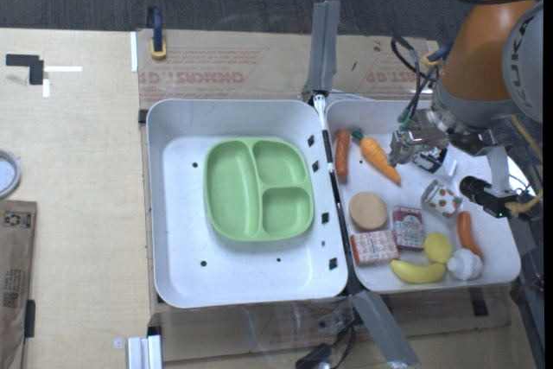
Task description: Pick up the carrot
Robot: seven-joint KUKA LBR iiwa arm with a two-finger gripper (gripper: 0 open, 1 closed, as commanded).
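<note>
Banana [418,271] & carrot [380,159] in rt bin [510,259].

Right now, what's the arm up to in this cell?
The KUKA arm reaches in over the right bin, its pincer hanging just to the right of the carrot, which lies flat on the bin floor, not lifted. Beside the carrot is a sausage; nearer the front sit a round cookie, a banana and a lemon. The left bin holds a green divided plate. I can't tell how wide the pincer stands.
</note>
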